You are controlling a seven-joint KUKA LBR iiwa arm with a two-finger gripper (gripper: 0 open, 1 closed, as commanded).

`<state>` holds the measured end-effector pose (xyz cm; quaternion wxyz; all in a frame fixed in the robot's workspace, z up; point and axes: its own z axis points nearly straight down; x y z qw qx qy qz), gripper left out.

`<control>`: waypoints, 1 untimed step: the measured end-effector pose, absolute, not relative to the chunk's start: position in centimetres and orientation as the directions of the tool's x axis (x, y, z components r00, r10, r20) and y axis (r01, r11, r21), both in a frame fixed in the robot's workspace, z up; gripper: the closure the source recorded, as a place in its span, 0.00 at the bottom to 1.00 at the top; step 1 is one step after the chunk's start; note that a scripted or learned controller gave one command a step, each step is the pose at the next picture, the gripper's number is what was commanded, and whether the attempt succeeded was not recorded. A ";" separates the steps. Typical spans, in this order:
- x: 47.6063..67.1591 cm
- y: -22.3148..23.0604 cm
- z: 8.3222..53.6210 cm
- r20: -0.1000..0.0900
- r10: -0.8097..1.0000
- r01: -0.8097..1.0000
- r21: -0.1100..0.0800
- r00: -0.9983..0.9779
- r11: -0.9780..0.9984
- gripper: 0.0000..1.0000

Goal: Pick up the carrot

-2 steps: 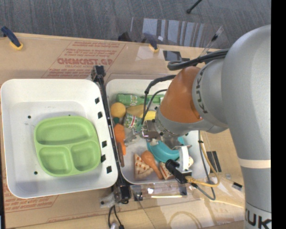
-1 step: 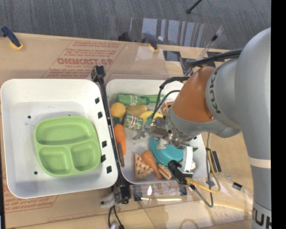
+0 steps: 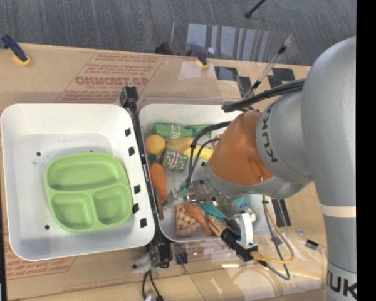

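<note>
— Where is the carrot (image 3: 158, 179)?
— In the right bin (image 3: 175, 110), along its left wall, long axis running toward the camera.
— And the gripper (image 3: 208, 215)?
— Just to the carrot's right, low among the food. Whether it is open, I cannot tell.

Two white bins on a cardboard-covered table, one with a tray, one with toy food.

The left bin (image 3: 12, 168) holds a green divided tray (image 3: 88, 190) with three compartments, lying flat near its middle. The right bin (image 3: 175, 110) holds a yellow lemon (image 3: 154, 144), a banana (image 3: 180, 144), a green packet (image 3: 172, 130), a small green can (image 3: 175, 160) and a pizza slice (image 3: 186, 221). Black clips (image 3: 130, 96) sit between the bins. A blue-and-yellow clamp (image 3: 15, 50) grips the table's far left corner.
</note>
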<state>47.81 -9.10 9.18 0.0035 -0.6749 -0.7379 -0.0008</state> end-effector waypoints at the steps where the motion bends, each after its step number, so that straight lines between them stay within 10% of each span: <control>1: 47.9 -9.3 10.2 0.004 0.996 0.996 -0.005 -0.094 0.094 1.00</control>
